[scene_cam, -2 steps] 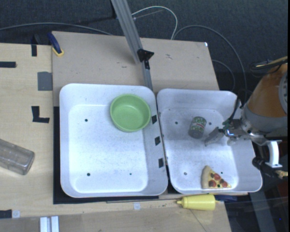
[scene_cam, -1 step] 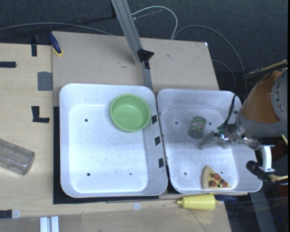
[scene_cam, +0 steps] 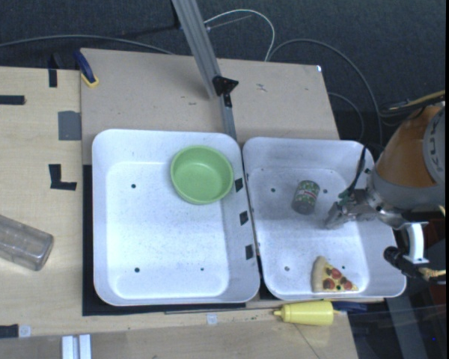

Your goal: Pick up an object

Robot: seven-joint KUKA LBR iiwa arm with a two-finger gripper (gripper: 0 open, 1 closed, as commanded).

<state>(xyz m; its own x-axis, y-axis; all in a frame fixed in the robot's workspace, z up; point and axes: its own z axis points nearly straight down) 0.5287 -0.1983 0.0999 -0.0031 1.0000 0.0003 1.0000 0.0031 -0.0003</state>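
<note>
A small green can lies in the middle of the right bin. A toy pizza slice rests near that bin's front edge. A light green bowl stands at the back right of the left bin. My gripper hangs low over the right bin's right side, just right of the can and a little apart from it. Nothing shows between its fingers.
A yellow bottle lies on the bench just in front of the right bin. A clear plastic container lies on the bench at far left. A grey pole slants in from the top toward the bins' shared wall.
</note>
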